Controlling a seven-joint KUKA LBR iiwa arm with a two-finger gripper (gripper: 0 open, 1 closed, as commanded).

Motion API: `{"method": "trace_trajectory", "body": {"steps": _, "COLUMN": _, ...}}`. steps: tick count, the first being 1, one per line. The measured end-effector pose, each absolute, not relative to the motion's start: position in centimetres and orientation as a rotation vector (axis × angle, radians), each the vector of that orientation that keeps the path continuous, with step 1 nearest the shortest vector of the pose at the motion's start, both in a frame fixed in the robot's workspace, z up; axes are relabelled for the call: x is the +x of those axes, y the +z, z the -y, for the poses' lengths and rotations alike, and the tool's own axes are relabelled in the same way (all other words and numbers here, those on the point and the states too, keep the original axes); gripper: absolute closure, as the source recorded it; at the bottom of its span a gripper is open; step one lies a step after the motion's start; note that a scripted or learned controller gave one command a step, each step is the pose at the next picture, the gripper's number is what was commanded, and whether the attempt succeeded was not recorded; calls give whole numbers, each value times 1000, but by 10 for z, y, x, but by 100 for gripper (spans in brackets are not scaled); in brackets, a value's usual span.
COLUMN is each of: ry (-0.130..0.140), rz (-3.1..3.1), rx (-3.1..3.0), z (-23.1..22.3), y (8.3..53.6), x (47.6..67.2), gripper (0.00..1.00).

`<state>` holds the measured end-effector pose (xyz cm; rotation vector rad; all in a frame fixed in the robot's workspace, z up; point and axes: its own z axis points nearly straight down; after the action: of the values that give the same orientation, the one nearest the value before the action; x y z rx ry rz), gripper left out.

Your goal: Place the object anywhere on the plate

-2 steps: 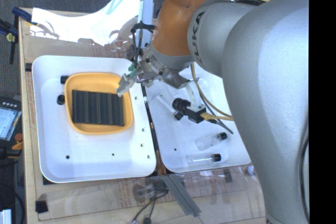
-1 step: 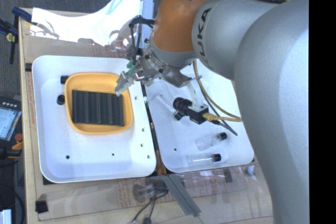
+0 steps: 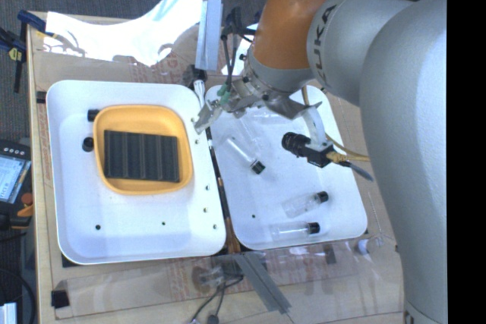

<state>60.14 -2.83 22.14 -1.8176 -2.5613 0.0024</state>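
The plate (image 3: 144, 150), yellow with a dark ribbed centre, is seen lying in the left bin (image 3: 68, 231). Three clear vials with black caps are scattered in the right bin (image 3: 345, 228): one (image 3: 244, 155) near its middle, two (image 3: 305, 202) (image 3: 296, 228) toward its near edge. The gripper (image 3: 206, 116) is held low over the seam between the bins, at the right bin's far-left corner, under the grey arm (image 3: 357, 34). Whether its jaws are open or closed cannot be told, and nothing can be made out between them.
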Motion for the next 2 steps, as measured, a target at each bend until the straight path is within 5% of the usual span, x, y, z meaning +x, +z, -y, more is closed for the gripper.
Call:
{"method": "trace_trajectory", "body": {"steps": 1, "ry": 2, "rz": 2899, "rx": -1204, "z": -31, "y": 191, "x": 623, "gripper": 0}}
{"method": "trace_trajectory", "body": {"steps": 2, "ry": 0, "rz": 2918, "rx": -1164, "z": -19, "y": 222, "x": 617, "gripper": 0}}
